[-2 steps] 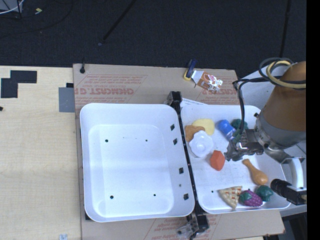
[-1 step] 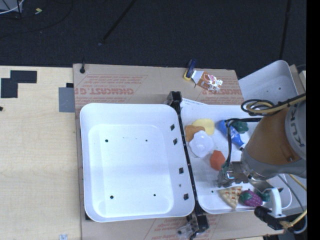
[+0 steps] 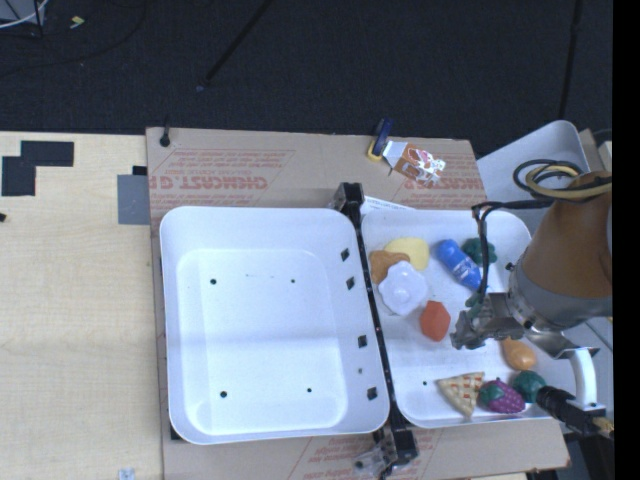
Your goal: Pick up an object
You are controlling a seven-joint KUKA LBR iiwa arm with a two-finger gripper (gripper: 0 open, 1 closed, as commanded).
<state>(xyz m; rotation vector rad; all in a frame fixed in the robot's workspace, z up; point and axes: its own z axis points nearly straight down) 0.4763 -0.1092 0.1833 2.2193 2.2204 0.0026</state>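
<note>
From my station I see pale wood bench (image 3: 70, 298) under brown cardboard (image 3: 260, 168) with unreadable mirrored red print, dark carpet (image 3: 300, 48) beyond; the gripper (image 3: 470, 330) state I cannot tell.

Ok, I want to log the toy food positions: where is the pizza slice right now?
The pizza slice lies in the right bin, near its front edge in the camera view, touching the purple toy on its right.

Grey arm with orange band (image 3: 568, 253) reaches into the right shallow white bin (image 3: 400, 388); dark two-finger gripper (image 3: 468, 330) low beside a red-orange rounded toy (image 3: 434, 321). Left white bin (image 3: 175, 268) adjoins it.
</note>
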